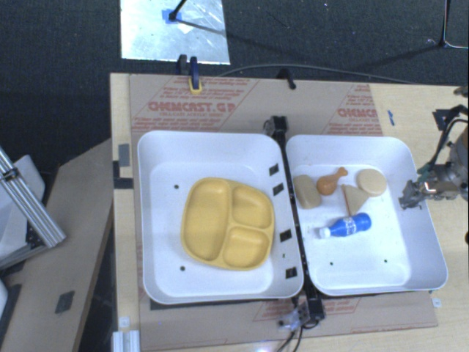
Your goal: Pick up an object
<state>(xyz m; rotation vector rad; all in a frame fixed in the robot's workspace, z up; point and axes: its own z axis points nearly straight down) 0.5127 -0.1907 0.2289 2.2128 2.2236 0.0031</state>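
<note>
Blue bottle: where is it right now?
The blue bottle lies on its side in the right bin, just below the tan wedge and right of the divider.

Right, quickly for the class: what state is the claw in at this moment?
Claw: at the right rim of the right bin, nothing visibly held; open or closed cannot be told.

Yellow divided tray (pixel 227 224) in the left bin (pixel 157 196), blue clamp (pixel 194 74) beyond.
</note>
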